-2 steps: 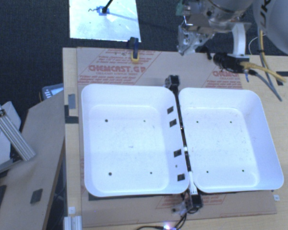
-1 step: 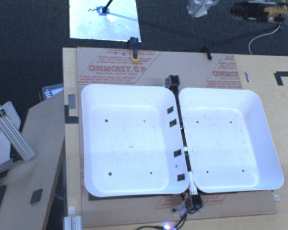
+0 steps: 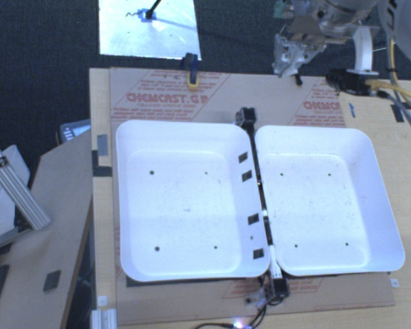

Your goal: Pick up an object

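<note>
Object location is something we cannot settle from this slanted overhead view, so we read the scene from the left and say what each place offers. On the bench (image 3: pixel 100 108) the left bin (image 3: pixel 126 204) presents a white floor marked by a few small dark dots that look like part of the tray, not like something to grasp. Black clips (image 3: pixel 247 177) run down the seam where the two bins touch. Beyond the bins' far edge, raised over the printed sheet, hangs the gripper (image 3: pixel 288 64). We cannot tell whether it is spread or pressed together, and a small dark tip beneath it is too small for us to call a held item. The right bin (image 3: pixel 382 192) has the same white floor with faint specks and dots. We judge the pick to be at its very start, or between tries, with the arm parked clear of both trays. The next move calls first for a target. Once one is fixed, the gripper must travel forward over the chosen bin, descend straight, and stop short of the floor.
</note>
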